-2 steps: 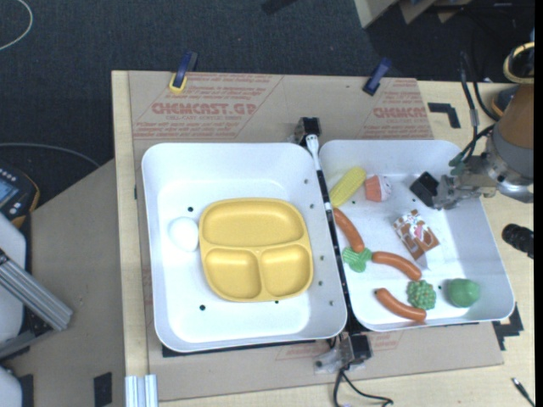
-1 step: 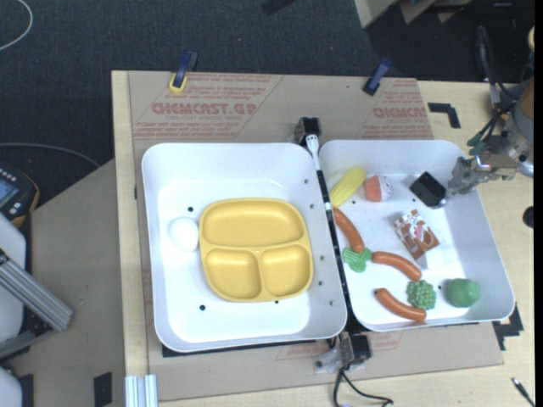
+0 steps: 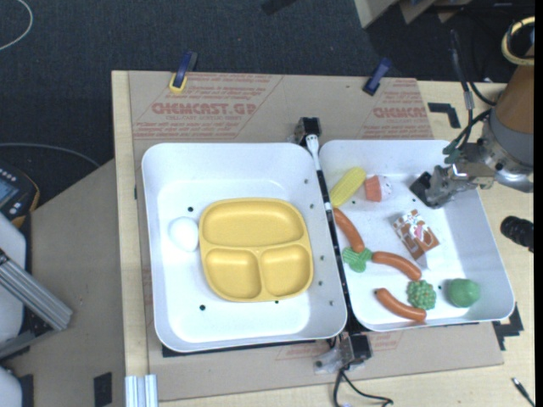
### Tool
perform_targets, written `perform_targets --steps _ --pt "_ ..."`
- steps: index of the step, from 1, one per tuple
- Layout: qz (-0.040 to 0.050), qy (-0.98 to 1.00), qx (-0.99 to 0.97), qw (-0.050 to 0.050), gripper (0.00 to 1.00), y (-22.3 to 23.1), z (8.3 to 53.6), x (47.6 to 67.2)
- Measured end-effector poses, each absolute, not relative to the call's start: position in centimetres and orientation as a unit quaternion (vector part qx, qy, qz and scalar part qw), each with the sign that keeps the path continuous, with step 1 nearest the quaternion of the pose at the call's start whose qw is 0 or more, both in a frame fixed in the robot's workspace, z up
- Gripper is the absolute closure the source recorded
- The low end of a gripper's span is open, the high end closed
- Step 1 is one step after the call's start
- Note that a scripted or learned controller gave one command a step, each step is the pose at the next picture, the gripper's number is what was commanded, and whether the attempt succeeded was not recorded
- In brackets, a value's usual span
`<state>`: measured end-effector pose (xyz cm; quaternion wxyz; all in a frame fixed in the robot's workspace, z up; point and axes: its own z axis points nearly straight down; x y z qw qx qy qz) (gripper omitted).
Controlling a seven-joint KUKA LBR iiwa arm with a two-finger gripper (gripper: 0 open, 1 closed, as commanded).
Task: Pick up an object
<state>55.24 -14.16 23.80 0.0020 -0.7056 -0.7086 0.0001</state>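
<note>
two white bins, right bin (image 3: pixel 492 253) holding the loose pickables, corn cob (image 3: pixel 347 186), sausages and a wrapped snack (image 3: pixel 416 233) scattered within reach, gripper (image 3: pixel 431 189) low over its far side above bare floor, grasping nothing, finger state impossible to tell.

Bright, even light; soft focus

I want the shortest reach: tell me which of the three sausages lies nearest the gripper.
The middle sausage, beside the wrapped snack, lies nearest the gripper. The others sit by the bin divider and the front edge.
</note>
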Motion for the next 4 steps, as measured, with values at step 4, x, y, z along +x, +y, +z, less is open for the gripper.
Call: perform_targets --steps 4 --pt "-0.0013 -0.708 -0.707 -0.001 1.00 0.2 23.3 48.6"
